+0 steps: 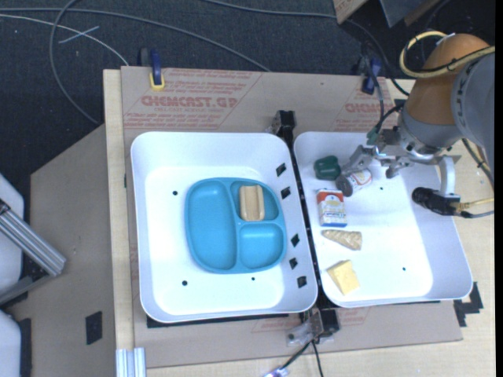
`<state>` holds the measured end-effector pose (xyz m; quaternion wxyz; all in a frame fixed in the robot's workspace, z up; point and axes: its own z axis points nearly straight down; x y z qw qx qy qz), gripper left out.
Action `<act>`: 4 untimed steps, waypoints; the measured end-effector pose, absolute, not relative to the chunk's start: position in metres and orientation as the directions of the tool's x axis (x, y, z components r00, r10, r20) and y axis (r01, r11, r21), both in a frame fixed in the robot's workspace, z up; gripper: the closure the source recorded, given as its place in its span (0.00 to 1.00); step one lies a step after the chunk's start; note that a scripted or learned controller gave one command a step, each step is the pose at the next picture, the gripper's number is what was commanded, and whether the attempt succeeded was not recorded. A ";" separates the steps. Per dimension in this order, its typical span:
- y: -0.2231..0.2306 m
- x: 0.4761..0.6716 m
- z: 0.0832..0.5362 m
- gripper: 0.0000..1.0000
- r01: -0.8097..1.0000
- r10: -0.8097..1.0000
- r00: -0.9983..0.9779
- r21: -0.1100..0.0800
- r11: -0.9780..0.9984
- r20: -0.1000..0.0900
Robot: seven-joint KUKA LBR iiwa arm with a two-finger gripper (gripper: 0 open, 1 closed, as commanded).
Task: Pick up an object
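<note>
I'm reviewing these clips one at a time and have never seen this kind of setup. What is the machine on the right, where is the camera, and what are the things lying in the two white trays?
The picture comes from one fixed camera above the bench, looking down at a slant. The grey machine with the orange band is a robot arm reaching in from the right; its tool is low over the right bin. Nothing can be seen between its fingers, and whether they are open or shut is unclear.

In the right bin, near the tool, lie a dark green object, a small red-and-white carton, a pale wedge and a yellow block.

The left bin holds a blue divided plate with a tan, bread-like piece in its upper right compartment.
</note>
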<state>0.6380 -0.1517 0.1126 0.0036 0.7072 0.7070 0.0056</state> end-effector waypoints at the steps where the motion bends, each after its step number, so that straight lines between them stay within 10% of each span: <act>1: -0.151 0.638 0.084 0.00 1.000 1.000 -0.002 -0.004 0.002 0.001; 2: -0.151 0.639 0.097 1.00 1.000 1.000 -0.002 0.001 0.002 0.001; 4: -0.144 0.633 0.198 1.00 1.000 1.000 -0.002 0.007 0.002 -0.001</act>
